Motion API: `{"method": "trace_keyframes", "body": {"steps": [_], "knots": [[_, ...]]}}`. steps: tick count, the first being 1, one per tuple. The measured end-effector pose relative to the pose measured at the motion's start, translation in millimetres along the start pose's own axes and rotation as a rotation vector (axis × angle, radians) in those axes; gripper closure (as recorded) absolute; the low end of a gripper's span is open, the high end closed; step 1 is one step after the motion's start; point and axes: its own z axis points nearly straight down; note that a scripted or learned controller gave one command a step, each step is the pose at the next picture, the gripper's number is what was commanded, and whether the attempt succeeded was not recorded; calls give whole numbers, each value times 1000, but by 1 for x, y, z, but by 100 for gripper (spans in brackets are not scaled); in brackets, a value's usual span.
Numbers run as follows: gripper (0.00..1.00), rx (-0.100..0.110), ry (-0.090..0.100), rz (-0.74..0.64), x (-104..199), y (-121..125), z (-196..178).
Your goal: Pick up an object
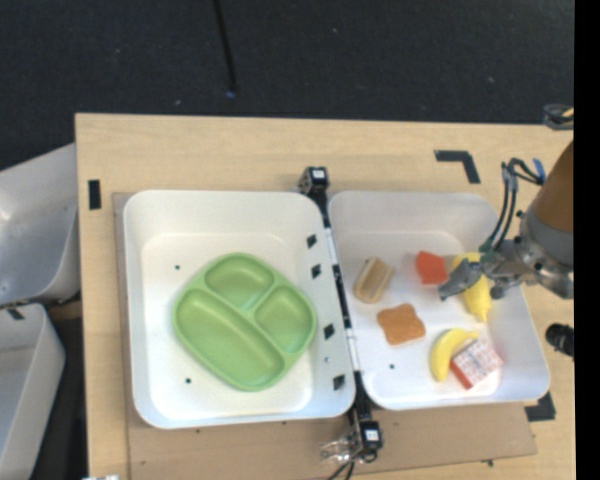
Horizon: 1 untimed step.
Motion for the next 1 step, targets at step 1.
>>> {"method": "trace_keyframes", "body": {"steps": [1], "knots": [[0, 2, 1, 0, -3, 2, 63]]}}
